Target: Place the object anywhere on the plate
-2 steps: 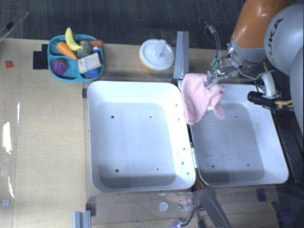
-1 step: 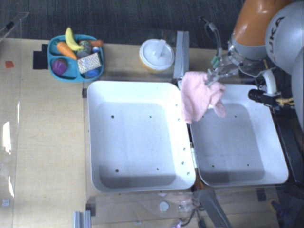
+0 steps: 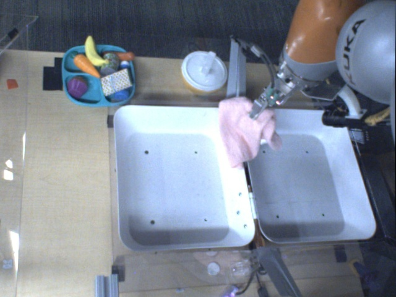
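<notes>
A pink cloth [image 3: 241, 132] hangs bunched over the seam between the two bins, near their far edge. My gripper [image 3: 257, 109] reaches in from the upper right and is shut on the cloth's top, so the fabric droops below the fingers. The blue divided plate [image 3: 69, 98] sits on the bench at the far left, beyond the left bin. It holds a toy banana [image 3: 93, 52], a carrot [image 3: 85, 65], a purple piece [image 3: 77, 86] and several other small items.
The left white bin [image 3: 130, 184] and the right white bin [image 3: 346, 184] lie side by side. A round white-lidded container [image 3: 204, 71] stands behind them, with a grey upright bracket [image 3: 236, 67] beside it. The arm's orange band [image 3: 318, 20] rises at the upper right.
</notes>
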You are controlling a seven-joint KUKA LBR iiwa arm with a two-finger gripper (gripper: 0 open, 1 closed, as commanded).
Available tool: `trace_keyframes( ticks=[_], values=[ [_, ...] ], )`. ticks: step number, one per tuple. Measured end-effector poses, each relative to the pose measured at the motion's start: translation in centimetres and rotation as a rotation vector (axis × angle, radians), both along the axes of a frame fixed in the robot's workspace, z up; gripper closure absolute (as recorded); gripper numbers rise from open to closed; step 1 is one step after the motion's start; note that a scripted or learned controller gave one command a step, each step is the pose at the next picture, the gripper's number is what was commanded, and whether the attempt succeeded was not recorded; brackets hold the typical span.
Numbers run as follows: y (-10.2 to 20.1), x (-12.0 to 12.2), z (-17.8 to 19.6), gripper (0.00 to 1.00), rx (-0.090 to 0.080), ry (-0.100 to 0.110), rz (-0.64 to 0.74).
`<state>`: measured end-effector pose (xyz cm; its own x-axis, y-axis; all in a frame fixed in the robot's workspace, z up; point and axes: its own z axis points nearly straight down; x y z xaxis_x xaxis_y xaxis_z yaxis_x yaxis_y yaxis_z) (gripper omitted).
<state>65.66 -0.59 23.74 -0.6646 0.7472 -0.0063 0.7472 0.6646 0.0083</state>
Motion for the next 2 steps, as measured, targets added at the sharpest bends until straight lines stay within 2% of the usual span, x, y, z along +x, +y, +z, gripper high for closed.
trace_keyframes(
  ticks=[2],
  values=[
    [10.7, -2.6, -0.3, 1.00, -0.005, -0.003, 0.804]
  ],
)
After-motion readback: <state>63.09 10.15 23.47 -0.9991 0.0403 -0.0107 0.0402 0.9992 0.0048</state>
